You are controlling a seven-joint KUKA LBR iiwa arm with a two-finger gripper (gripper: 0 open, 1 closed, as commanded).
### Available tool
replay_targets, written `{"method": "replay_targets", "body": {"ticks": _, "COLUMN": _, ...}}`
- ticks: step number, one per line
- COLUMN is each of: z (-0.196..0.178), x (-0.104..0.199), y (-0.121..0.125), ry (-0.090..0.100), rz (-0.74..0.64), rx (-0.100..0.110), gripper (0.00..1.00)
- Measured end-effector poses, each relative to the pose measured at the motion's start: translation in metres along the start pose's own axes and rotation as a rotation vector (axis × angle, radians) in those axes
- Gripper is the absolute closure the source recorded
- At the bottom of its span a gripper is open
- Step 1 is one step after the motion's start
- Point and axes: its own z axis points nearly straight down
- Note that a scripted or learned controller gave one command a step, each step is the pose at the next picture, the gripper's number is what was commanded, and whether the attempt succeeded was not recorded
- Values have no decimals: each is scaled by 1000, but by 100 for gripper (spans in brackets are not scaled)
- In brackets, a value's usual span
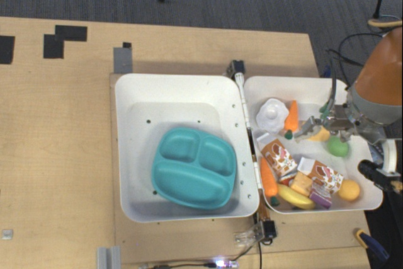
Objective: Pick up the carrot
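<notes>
Toward the bench's left side, the left bin (126, 135) holds a teal divided tray (194, 167) lying flat near its front wall, well clear of the work. Across the shared wall, the right bin (371, 201) is crowded. A long orange piece (269, 181) lies tight along its left wall, and I can't say for sure what it is. Beside it are a snack packet (280, 158) and a banana (296, 197) at the front edge. Nearer the back wall the carrot (291, 114) rests against a white cup (272, 113), its green end pointing to the front. The cup props it, so a grasp has little room on that side. Just right of the carrot hangs the gripper (310, 128), low over the bin. Whether it is spread or pressed together I cannot tell, and the carrot is not in it. A green fruit (338, 147) lies beneath the wrist, likely to get nudged.
</notes>
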Motion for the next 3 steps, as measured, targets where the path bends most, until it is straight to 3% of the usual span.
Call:
{"method": "replay_targets", "body": {"ticks": 1, "z": 101, "x": -2, "y": 65, "ry": 0, "rz": 177, "rx": -2, "gripper": 0}}
{"method": "replay_targets", "body": {"ticks": 2, "z": 88, "x": -2, "y": 66, "ry": -1, "rz": 174, "rx": -7, "gripper": 100}}
{"method": "replay_targets", "body": {"ticks": 3, "z": 1, "x": 63, "y": 76, "ry": 1, "rz": 163, "rx": -2, "gripper": 100}}
